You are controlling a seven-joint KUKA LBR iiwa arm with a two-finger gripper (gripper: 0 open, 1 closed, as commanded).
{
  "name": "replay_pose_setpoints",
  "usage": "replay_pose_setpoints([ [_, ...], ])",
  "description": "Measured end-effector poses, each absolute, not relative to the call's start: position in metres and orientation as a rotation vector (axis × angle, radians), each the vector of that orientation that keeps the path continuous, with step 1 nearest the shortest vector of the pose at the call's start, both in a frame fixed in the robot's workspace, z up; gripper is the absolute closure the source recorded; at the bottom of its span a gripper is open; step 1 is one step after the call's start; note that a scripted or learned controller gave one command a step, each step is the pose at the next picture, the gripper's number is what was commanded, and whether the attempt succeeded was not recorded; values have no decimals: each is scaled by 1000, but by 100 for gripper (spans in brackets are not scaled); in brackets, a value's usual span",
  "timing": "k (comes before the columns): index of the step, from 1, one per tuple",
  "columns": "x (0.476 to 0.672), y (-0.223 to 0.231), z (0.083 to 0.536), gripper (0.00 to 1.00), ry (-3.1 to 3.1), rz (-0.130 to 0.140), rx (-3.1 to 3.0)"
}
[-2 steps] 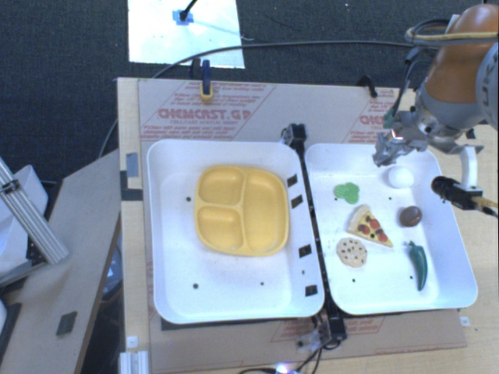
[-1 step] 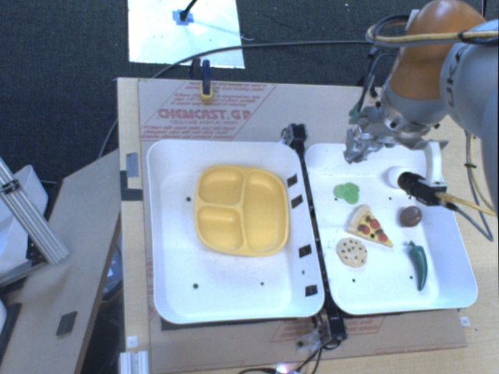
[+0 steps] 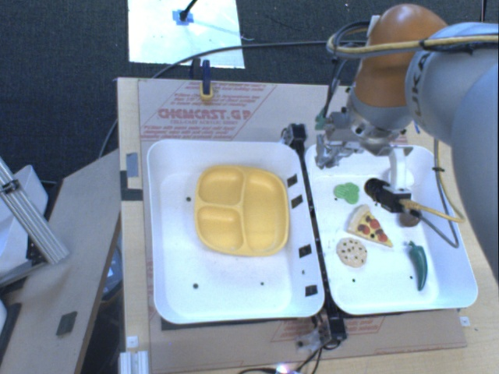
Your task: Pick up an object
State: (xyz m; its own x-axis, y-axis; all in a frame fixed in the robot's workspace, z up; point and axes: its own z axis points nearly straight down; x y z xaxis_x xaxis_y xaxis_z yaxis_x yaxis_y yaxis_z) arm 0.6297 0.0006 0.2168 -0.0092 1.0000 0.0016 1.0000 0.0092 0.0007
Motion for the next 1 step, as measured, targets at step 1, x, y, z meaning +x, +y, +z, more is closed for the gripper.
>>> replay_pose_setpoints([
  [1, 618, 56, 215, 100, -2232, -3, -2211],
])
